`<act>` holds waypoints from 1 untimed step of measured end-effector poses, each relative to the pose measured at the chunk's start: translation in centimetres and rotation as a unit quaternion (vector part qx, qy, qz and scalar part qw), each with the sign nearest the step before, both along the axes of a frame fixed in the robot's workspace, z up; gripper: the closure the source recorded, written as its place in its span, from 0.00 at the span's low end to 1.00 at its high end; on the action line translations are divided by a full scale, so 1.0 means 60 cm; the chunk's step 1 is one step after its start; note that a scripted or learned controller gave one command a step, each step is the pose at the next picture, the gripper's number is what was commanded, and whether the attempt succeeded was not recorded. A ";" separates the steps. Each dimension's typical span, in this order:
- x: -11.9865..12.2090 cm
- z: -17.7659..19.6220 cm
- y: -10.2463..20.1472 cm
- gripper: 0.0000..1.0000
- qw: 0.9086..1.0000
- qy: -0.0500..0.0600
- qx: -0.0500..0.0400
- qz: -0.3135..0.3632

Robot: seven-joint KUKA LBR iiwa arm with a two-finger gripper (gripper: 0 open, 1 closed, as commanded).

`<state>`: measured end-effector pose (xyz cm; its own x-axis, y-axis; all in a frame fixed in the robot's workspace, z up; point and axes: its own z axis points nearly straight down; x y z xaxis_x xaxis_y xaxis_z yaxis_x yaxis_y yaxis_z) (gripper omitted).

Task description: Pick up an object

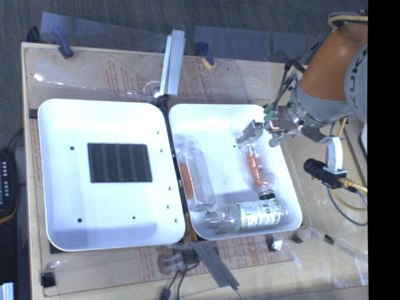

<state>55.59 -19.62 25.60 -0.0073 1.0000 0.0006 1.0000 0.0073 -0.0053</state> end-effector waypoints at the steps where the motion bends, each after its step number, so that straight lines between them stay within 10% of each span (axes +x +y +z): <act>1: 0.042 -0.068 -0.021 0.00 0.997 0.000 0.001 0.079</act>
